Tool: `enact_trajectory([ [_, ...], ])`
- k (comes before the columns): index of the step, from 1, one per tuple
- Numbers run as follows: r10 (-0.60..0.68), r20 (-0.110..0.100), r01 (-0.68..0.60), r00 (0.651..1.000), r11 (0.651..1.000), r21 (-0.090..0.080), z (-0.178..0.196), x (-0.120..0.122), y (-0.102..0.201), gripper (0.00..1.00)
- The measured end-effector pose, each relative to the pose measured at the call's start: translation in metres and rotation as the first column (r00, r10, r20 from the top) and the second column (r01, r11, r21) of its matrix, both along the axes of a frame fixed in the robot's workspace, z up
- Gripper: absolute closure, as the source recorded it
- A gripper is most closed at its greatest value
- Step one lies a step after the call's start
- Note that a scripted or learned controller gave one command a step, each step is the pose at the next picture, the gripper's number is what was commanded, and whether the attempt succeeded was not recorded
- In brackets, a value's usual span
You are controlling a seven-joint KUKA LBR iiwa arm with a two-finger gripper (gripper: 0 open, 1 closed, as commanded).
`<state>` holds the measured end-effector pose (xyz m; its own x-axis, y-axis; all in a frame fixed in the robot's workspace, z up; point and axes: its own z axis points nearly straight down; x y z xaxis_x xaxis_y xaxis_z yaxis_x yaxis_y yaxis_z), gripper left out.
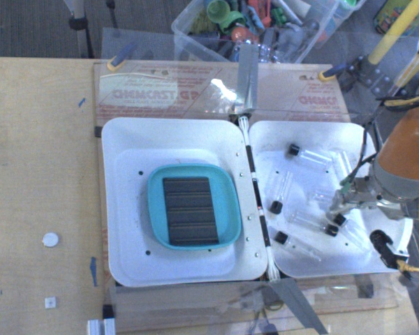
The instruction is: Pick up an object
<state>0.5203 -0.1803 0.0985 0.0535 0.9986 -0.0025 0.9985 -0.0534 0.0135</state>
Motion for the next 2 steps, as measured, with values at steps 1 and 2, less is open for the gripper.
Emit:
enact_trajectory([
  [1, 0.011, -0.012, -0.011, 1.0, 1.0, 0.003, 0.093, 0.001, 0.04, 1.0],
  [2, 0.186, -0.014, -0.186, 0.982, 0.983, 0.004, 0.058, -0.012, 0.009, 1.0],
])
